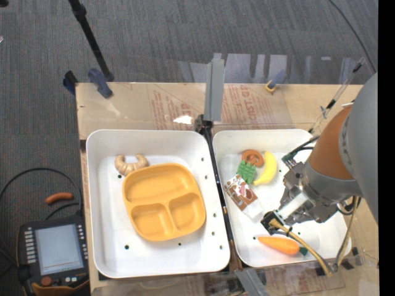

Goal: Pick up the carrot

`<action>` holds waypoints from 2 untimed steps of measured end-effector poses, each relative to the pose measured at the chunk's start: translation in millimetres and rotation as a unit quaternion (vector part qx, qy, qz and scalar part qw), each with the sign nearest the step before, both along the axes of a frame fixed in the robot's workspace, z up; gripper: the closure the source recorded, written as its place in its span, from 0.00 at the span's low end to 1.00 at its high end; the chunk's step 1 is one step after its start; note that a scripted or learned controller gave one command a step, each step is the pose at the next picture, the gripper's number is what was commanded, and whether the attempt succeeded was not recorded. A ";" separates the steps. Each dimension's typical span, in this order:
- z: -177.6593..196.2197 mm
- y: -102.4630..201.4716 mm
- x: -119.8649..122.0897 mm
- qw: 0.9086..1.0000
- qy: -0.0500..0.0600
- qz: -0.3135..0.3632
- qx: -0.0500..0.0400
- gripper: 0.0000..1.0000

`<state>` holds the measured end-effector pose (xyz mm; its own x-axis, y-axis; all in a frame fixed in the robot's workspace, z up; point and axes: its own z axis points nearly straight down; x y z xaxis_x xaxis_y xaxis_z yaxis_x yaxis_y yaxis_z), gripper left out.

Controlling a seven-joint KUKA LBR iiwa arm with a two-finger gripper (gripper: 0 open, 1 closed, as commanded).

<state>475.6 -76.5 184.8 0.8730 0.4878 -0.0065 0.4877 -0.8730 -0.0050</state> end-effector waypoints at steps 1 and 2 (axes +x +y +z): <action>-0.4 54.5 -0.3 0.990 0.000 -0.140 -0.002 1.00; 25.5 25.7 -0.1 1.000 0.000 -0.030 -0.001 1.00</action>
